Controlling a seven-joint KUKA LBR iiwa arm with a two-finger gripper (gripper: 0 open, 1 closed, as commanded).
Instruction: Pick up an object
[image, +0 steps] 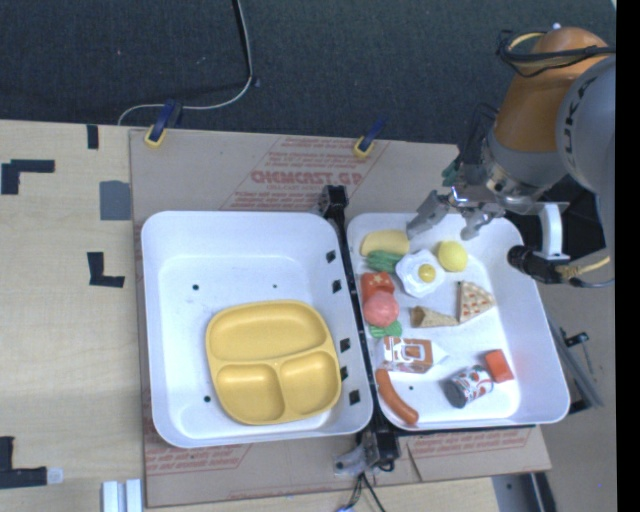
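Observation:
My gripper (447, 219) hangs open above the back of the right bin (535, 335), its two fingers spread with nothing between them. Just below it lie a yellow lemon (452, 256), a fried egg (421, 272) and a yellow banana piece (384, 243). Further into the bin sit a pizza slice (474, 299), a tomato (377, 285), a pink fruit (382, 310), a small can (468, 387), an orange block (498, 365) and a hot dog sausage (397, 398).
The left bin (180, 260) holds a yellow divided plate (272, 360). A black divider (340, 260) runs between the bins. Cardboard lies under both bins, clipped at the back. The arm's grey and orange body (550, 100) stands over the right bin's back right corner.

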